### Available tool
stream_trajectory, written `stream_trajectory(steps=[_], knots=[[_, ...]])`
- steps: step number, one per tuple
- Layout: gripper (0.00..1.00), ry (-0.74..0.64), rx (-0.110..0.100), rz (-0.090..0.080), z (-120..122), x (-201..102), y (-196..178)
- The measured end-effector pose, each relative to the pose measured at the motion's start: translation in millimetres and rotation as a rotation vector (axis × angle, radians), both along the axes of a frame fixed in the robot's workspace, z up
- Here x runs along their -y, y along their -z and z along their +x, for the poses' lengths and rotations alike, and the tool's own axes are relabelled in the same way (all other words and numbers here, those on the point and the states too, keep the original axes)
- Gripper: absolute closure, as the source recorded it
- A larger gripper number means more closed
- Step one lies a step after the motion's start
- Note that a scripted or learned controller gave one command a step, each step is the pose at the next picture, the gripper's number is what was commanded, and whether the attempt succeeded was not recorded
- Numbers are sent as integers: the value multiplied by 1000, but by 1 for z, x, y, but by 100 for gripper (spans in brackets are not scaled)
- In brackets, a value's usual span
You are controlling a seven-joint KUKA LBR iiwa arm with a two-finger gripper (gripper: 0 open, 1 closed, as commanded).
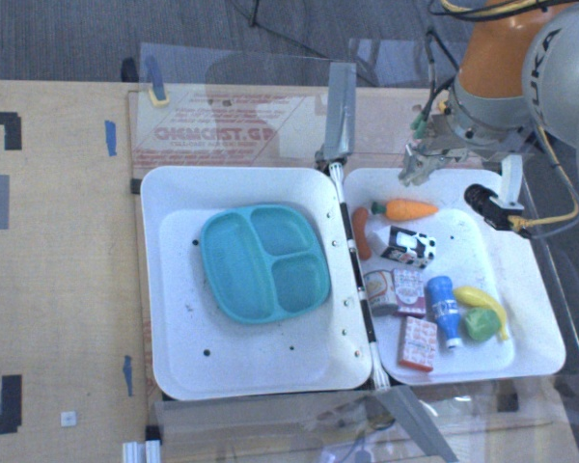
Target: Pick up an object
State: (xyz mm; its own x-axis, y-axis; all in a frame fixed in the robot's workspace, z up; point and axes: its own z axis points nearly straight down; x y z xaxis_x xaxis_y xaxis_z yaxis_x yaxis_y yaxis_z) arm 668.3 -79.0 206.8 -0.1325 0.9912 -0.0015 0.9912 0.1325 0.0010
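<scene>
With its grip state impossible to tell, the hand (420, 165) should drop straight onto the carrot (411, 209) just below it, closing across its width.

The right bin (540, 297) holds an orange carrot (410, 209) lying flat at the back, a red sausage (361, 232), a black-and-white cow (410, 247), 2 small cartons (408, 291), a blue bottle (444, 311), a banana (482, 300) and a green piece (481, 325).
</scene>
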Motion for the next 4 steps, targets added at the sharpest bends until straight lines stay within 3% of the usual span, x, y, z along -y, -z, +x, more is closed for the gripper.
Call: stream_trajectory(steps=[1,2,3,4], knots=[[0,-1,-1,0,0,0,1],[0,-55,-4,2,-47,24,62],[0,-97,2,0,1,46,121],[100,-99,-2,-1,1,46,112]])
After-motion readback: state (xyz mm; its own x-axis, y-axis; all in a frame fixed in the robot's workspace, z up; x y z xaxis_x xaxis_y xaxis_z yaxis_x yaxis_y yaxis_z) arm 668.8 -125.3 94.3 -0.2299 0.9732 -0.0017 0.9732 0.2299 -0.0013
